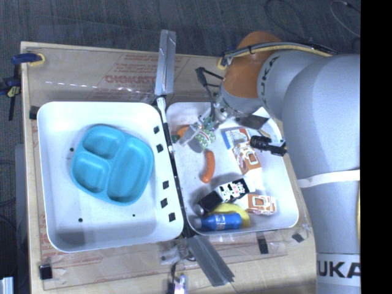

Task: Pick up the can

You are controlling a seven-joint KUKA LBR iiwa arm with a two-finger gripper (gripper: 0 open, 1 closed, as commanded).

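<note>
The pincer [202, 133] hangs low in the right bin [288, 192], near a sausage [209, 166]; its opening cannot be told; the blue can [222, 222] lies apart by the near wall.

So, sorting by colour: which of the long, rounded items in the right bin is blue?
The blue can, lying on its side at the bin's near edge. The hot dog is orange and the banana yellow.

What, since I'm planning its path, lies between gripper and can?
In the camera view: an orange sausage and a black-and-white box, between the gripper and the blue can.
</note>
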